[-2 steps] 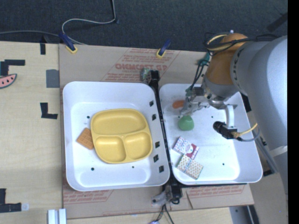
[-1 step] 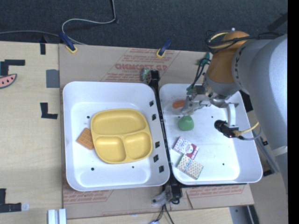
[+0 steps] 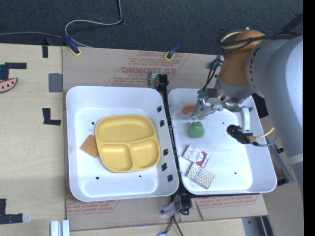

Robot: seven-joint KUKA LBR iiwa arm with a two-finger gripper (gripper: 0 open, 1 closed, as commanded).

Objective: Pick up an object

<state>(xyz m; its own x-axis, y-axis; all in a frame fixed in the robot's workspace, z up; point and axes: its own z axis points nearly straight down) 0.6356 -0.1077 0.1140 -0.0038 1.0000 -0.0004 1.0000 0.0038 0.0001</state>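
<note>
In the right bin [image 3: 256,178] lie a green round object [image 3: 196,130], a small orange object [image 3: 187,110] near the back left, and two patterned packets [image 3: 195,155] [image 3: 200,175] toward the front. My gripper [image 3: 200,112] hangs low over the bin's back left, just right of the orange object and above the green one. Nothing shows between its fingers. A yellow divided plate [image 3: 129,142] fills the middle of the left bin [image 3: 78,181], with an orange cracker [image 3: 90,145] at its left edge.
The divider between the bins [image 3: 167,132] runs just left of the gripper. The right half of the right bin is bare white floor. Blue and yellow clamps [image 3: 172,53] and cables lie on the cardboard behind the bins.
</note>
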